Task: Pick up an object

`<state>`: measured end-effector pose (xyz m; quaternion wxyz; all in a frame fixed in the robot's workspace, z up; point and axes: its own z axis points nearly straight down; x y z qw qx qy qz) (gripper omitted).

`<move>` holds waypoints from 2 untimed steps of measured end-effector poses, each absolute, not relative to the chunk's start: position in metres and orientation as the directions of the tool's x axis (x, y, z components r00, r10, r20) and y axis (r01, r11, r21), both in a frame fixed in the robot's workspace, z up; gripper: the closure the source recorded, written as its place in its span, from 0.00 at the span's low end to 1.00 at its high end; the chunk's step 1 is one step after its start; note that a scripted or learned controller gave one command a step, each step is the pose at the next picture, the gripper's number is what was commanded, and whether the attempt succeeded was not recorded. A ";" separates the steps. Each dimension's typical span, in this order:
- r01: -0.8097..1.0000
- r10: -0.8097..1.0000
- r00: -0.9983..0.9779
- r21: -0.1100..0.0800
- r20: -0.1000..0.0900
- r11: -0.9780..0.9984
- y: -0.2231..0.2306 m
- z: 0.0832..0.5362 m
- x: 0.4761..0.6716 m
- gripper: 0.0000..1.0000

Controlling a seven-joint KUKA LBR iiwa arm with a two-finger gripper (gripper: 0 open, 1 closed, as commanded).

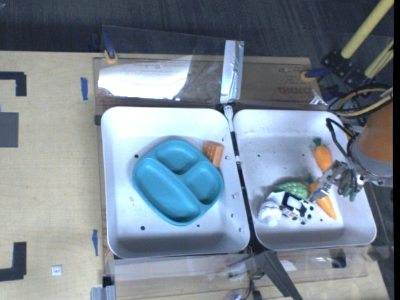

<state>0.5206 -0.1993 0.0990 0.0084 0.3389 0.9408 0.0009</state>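
Camera view, from above the bench: we watched the gripper [326, 188] work low in the right bin [275, 136], near its right wall, among a huddle of toys. Two carrots lay there, the upper carrot [322, 157] close to the right wall and the lower carrot [326, 206] just beneath the fingertips, with a green leafy piece [291, 187] and a black-and-white cow figure [292, 209] beside them toward the bin's front edge. We could not tell how the fingers stood, for they blurred into the clutter. In our judgement a clean pick needed them astride one carrot alone, clear of the cow, before closing. The arm [375, 145] reached in over the bin's right wall, wrist tilted down and leftward. The left bin [125, 130] held a blue divided plate [178, 181] and an orange block [213, 152].
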 end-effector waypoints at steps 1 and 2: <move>0.776 0.776 -0.631 0.008 -0.008 0.631 -0.142 0.198 0.569 1.00; 0.881 0.881 -0.473 0.005 -0.004 0.473 -0.086 0.227 0.579 1.00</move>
